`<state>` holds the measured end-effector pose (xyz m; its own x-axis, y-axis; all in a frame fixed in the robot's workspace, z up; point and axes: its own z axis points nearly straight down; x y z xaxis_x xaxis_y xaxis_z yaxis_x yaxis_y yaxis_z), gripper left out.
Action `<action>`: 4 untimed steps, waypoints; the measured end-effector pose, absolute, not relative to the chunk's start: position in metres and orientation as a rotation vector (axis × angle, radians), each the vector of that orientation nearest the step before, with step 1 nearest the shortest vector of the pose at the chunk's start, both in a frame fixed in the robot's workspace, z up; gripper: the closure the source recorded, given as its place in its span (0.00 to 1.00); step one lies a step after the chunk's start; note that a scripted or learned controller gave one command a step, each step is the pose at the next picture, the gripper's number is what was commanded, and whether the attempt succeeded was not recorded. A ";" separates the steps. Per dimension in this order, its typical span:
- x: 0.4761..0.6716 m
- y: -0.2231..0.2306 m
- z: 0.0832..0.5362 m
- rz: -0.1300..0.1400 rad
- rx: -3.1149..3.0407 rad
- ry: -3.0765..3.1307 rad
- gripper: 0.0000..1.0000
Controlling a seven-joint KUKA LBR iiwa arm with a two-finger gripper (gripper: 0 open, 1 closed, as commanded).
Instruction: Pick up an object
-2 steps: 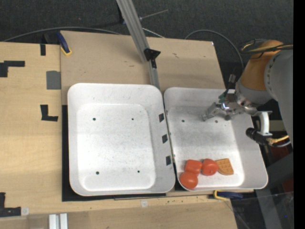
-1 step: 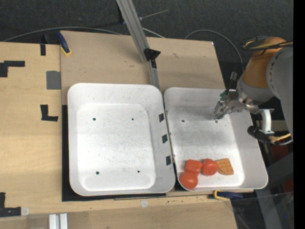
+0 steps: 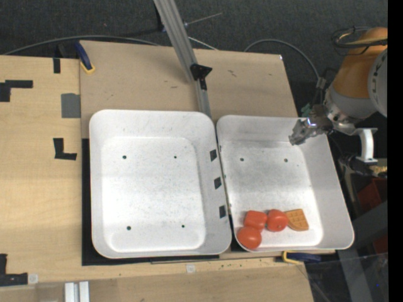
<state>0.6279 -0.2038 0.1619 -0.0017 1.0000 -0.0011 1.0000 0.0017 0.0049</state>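
Red and orange are the only strong colours inside the right bin (image 3: 327, 168): three small red rounded objects, tomato-like toys by their look (image 3: 255, 219) (image 3: 277, 221) (image 3: 249, 237), are clustered touching one another, and a tan waffle-patterned piece (image 3: 297, 219), like a cracker or biscuit, lies touching the rightmost of them. All four are gathered well apart from the jaws (image 3: 301, 133), toward the near edge of the bin, below and slightly left of the jaws as the camera sees them. The jaws are seen at the far right rim of that bin, small and blurred, and whether they are apart or together cannot be told; nothing is seen held between them. The left bin (image 3: 101, 168) lies further off, to the left of the jaws, on the wooden bench (image 3: 252, 80). The pick is judged not yet begun, since a long reach toward the cluster is still needed. Several failures can be expected from here: because the red pieces are packed tightly, a descent onto the cluster could land a finger on top of one, or wedge it between two, so that they are pushed apart and not gripped; their rounded shape could let one squirt out under closure; the flat cracker could prove too thin to catch; and the bin's raised near wall could be struck, as the pieces lie close to it.
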 end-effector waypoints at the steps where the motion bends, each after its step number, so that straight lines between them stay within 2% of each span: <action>1: 0.621 -0.207 0.221 0.004 2.217 2.219 1.00; 2: 0.622 -0.207 0.252 0.002 2.218 2.221 1.00; 4: 0.602 -0.097 0.250 0.000 2.217 2.230 1.00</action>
<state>0.6023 -0.0970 0.2497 -0.0062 1.0000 0.0020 1.0000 0.0062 -0.0022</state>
